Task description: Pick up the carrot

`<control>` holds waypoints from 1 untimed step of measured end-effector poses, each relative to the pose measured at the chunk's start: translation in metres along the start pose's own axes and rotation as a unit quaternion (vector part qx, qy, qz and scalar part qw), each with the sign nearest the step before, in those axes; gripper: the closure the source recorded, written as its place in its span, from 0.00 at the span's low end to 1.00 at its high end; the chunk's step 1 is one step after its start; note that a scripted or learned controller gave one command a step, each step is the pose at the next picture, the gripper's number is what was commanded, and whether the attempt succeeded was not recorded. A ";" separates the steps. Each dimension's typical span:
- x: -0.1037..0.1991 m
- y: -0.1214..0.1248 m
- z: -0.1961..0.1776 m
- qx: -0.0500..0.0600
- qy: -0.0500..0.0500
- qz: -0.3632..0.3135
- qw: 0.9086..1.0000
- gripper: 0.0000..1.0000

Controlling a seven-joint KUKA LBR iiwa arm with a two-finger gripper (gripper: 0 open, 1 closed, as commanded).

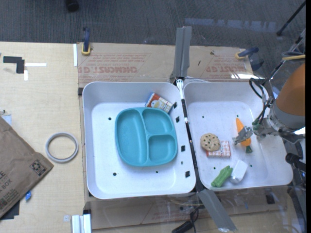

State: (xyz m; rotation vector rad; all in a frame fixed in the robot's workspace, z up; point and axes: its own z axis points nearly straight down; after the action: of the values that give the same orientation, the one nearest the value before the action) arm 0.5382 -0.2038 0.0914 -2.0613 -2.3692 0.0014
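Note:
The carrot point(240, 127) is a small orange piece with a green end. It lies in the right bin point(214, 98), near that bin's right side. My gripper point(244, 137) reaches in from the right and sits low, right at the carrot's lower half, covering part of it. The carrot looks to be resting on the bin floor. The grey arm with its orange band point(293, 93) stands over the bin's right rim.
Left of the carrot lie a round cookie point(210, 141) and a pink-and-white box point(221, 149). A green vegetable point(221, 176) and a white block point(239, 171) lie near the front wall. The left bin point(97, 130) holds a teal divided plate point(146, 136) and a small packet point(159, 102).

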 end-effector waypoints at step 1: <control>0.000 0.000 -0.009 -0.001 0.000 0.001 1.000 1.00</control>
State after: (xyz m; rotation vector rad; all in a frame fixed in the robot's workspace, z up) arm 0.5386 -0.2040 0.1004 -2.0652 -2.3673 0.0006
